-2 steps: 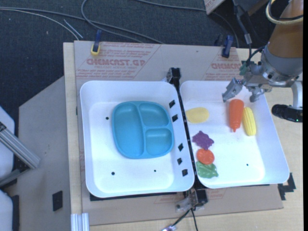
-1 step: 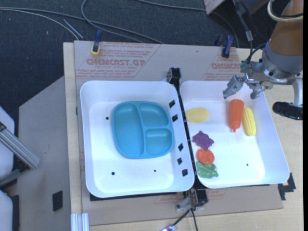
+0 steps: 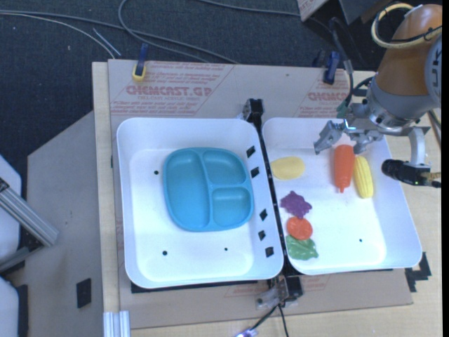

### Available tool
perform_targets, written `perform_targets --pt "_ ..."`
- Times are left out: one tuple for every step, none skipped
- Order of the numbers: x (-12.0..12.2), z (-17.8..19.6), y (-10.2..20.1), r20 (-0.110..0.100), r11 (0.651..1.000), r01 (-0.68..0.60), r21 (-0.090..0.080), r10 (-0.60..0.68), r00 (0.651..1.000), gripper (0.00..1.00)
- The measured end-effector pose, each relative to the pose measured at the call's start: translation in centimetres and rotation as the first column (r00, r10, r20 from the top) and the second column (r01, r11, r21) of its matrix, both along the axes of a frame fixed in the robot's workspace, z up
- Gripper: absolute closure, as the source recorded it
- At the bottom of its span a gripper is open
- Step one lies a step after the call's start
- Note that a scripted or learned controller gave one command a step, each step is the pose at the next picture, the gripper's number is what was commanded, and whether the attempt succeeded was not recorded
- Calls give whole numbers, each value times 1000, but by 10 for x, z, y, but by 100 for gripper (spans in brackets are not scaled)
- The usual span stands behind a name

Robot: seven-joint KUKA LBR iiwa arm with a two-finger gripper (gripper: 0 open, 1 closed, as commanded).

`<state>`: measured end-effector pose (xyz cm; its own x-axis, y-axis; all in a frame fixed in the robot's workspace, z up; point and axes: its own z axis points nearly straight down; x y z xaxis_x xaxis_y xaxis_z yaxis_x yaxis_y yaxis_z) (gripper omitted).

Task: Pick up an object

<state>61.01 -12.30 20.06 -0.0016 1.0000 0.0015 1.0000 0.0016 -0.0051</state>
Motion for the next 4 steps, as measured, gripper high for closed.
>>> perform_targets --pt "2 -44 -6 0 1000 2 0 -2 1000 0" --pt "-3 -107 -7 -1 1000 2 1 -2 1000 0" --pt "-1 -91 -8 6 1000 2 0 -2 1000 100" --pt "1 -48 -8 11 1000 1 -3 -1 1000 100"
